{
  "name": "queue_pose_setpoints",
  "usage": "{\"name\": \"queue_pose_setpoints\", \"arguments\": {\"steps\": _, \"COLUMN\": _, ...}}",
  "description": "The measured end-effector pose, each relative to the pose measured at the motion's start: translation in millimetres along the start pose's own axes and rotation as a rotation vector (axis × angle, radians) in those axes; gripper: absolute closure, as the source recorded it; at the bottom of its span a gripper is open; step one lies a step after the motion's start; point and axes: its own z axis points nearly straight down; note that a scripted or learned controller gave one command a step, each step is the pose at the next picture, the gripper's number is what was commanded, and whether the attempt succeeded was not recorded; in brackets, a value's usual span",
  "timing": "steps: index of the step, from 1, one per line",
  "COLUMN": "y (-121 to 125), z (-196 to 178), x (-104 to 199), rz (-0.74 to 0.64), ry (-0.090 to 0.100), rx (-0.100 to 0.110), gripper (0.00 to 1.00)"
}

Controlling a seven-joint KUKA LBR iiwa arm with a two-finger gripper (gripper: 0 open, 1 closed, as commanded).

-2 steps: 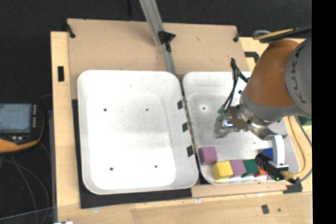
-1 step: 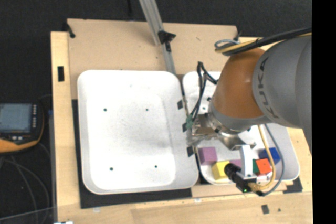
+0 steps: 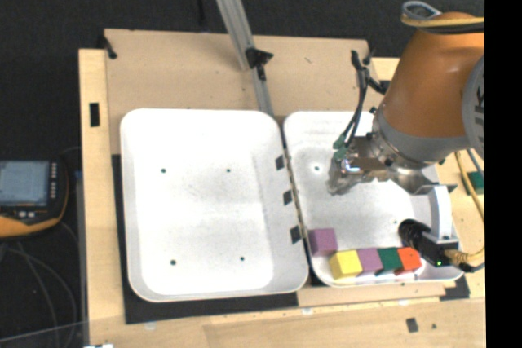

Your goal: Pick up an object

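Looking at it, the blocks all sit bunched along the near edge of the right bin (image 3: 322, 130): purple block (image 3: 324, 240), yellow block (image 3: 346, 263), another purple, green block (image 3: 388, 260), orange block (image 3: 409, 259). They probably slid there. The gripper (image 3: 341, 175) hangs over bare bin floor, farther back, well apart from them. Can't tell how it's set. The left bin (image 3: 147, 175) carries no blocks.

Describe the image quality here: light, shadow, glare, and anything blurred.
Camera view: even overhead light, with both white bins washed bright and showing little surface detail; soft shadow under the arm on the right bin; the tool looks slightly soft and dark; the blocks along the bin's near edge stay crisp and strongly coloured.
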Motion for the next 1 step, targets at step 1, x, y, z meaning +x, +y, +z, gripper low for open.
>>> {"name": "queue_pose_setpoints", "arguments": {"steps": 1, "y": -0.8, "z": -17.3, "x": 69.2, "rz": -0.007, "ry": 0.003, "rx": 0.008, "gripper": 1.0}}
